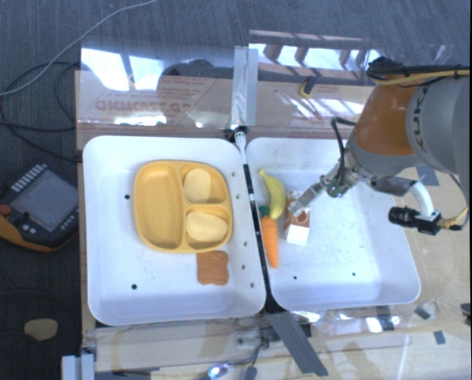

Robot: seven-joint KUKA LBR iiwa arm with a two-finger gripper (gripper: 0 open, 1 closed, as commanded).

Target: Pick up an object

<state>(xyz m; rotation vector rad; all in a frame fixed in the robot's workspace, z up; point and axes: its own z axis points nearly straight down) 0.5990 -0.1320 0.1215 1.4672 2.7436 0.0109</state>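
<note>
arm low over the right bin, finger state unclear

the arm [410, 129] comes in from the right, orange band above the wrist, and slants down into the right bin [355, 267]. the gripper [299, 204] sits at the bin's left part, just beside a small block [298, 229], white with a brown top. from this angle i cannot tell whether the gripper is spread or pressed together, nor whether it touches the block.

left of the gripper a banana [273, 194] lies near the wall between the bins, and below it a carrot [270, 241] lies lengthwise, its green top touching the banana's lower end. the block is just right of the carrot.

the left bin [109, 275] holds a yellow tray [158, 208] with three compartments; the two smaller ones on its right side each hold a pale round item [197, 184]. a brown cracker [213, 268] lies just below the tray on the bin floor.

outside the bins, a pendant [34, 204] with a dark screen lies on the grey floor at far left, and a cable [78, 38] runs across the floor above it.
</note>
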